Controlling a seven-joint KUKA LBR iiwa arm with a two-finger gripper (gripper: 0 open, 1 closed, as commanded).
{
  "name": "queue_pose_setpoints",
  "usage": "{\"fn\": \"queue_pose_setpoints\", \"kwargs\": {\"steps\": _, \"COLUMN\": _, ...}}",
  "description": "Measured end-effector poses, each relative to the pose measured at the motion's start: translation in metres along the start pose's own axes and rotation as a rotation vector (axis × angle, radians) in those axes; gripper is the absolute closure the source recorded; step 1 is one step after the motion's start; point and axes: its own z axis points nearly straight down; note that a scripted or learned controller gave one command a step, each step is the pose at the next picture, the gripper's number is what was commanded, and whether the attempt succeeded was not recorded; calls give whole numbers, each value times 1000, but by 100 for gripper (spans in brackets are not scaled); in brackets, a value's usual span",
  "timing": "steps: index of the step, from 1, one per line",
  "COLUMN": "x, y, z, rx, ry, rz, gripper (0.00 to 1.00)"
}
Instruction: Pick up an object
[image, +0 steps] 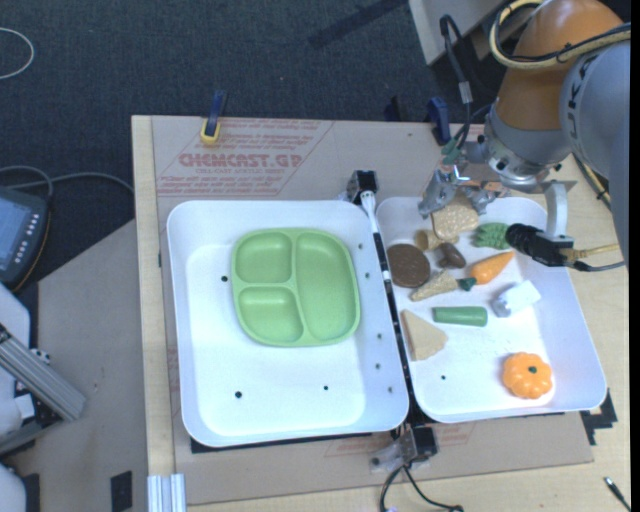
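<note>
Tool (452, 192) sits at the right bin's (585, 350) far left corner, directly over a tan cracker piece (455, 220); whether it is apart or clamped cannot be told. Items crowd that far end. Orange pumpkin (527, 375) stands near the front rim with open floor around it. Green tray (296, 286) occupies the left bin (200, 370).

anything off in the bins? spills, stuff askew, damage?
Nothing spilled or damaged. The green divided plate sits slightly rotated in the left bin. In the right bin, the toy food crowds the far half near the gripper; the small pumpkin lies apart at the near right.
</note>
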Motion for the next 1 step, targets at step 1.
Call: {"fn": "queue_pose_setpoints", "kwargs": {"steps": 1, "x": 19, "y": 11, "z": -17, "rx": -1, "ry": 0, "rz": 2, "gripper": 100}}
